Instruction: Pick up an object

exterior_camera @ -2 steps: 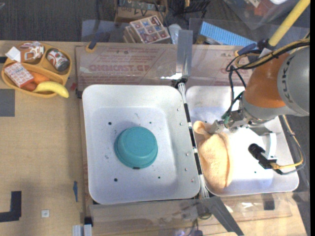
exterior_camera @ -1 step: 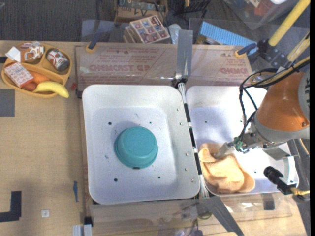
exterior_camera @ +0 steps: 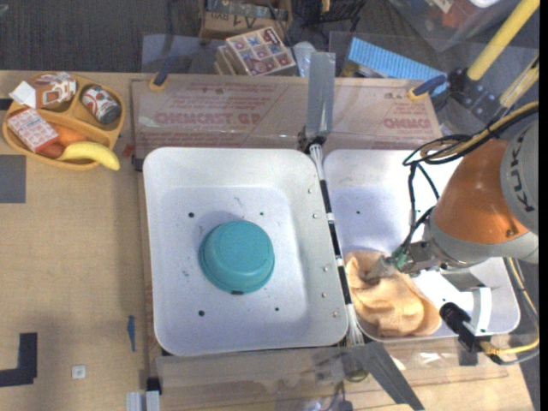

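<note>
Cloth (exterior_camera: 390, 302) (tan, crumpled) in right bin (exterior_camera: 368, 195); gripper (exterior_camera: 383, 268) touching its top, grip unclear.

Looks like a robotics lab, not anyone's home: a grey industrial arm with an orange band (exterior_camera: 479, 199) reaches over two shallow white plastic bins (exterior_camera: 163, 229) screwed side by side onto a plywood tabletop (exterior_camera: 68, 281). There's a yellow tray of toy food (exterior_camera: 60, 122) on the side, plus loose black cables (exterior_camera: 419, 169) and stacked cardboard boxes (exterior_camera: 248, 24) behind.
</note>
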